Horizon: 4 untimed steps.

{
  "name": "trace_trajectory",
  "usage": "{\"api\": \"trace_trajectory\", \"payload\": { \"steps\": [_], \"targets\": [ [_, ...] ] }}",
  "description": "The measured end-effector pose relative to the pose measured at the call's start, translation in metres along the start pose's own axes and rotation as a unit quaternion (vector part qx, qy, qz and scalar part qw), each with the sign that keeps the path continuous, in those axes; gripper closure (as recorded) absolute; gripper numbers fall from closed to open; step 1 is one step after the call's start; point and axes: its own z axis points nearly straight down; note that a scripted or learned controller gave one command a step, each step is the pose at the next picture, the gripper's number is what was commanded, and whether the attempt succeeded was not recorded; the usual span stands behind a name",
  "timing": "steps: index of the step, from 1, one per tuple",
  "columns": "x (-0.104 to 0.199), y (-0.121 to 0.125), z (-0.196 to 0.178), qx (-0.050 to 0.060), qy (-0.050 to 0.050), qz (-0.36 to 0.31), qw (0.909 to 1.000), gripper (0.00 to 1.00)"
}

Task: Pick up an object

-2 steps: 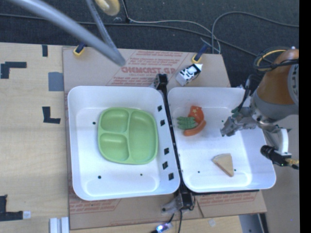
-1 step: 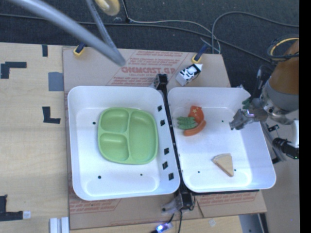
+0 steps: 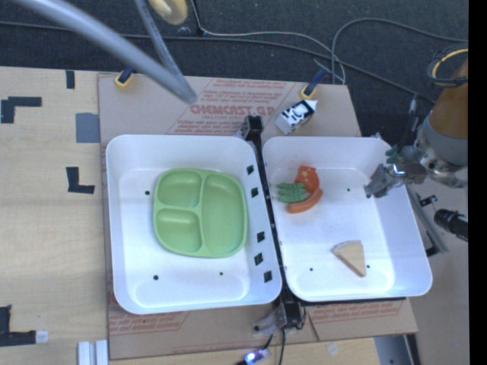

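Gripper (image 3: 378,184) at right bin's (image 3: 396,280) right rim; finger state cannot tell. Risk: snagging the rim before reaching carrot toy (image 3: 303,189) or wedge (image 3: 351,258).

Cardboard sheet (image 3: 228,101) under two white bins (image 3: 122,204), black cable (image 3: 365,33) on dark floor, small black-and-white tag (image 3: 295,115)

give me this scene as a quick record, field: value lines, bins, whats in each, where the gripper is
left bin: holds a green divided plate, lying flat
right bin: holds an orange and green toy near its upper left, and a tan wedge toward its lower right
items touching: no, toy and wedge lie apart
gripper: over the right bin's right edge, apart from both items
gripper fingers: too blurred to tell
held item: none seen
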Motion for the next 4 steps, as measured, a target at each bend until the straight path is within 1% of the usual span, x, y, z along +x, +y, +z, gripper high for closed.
{"api": "trace_trajectory", "payload": {
  "steps": [1, 2, 3, 4],
  "targets": [
    [0.048, 0.011, -0.009, 0.001, 0.001, -0.002, 1.0000, 1.00],
    [0.099, 0.027, 0.002, 0.002, 0.001, -0.002, 1.0000, 1.00],
    [0.147, 0.035, 0.011, 0.002, 0.001, -0.002, 1.0000, 1.00],
    [0.202, 0.045, -0.002, 0.001, 0.001, -0.003, 1.0000, 1.00]
  ]
}}
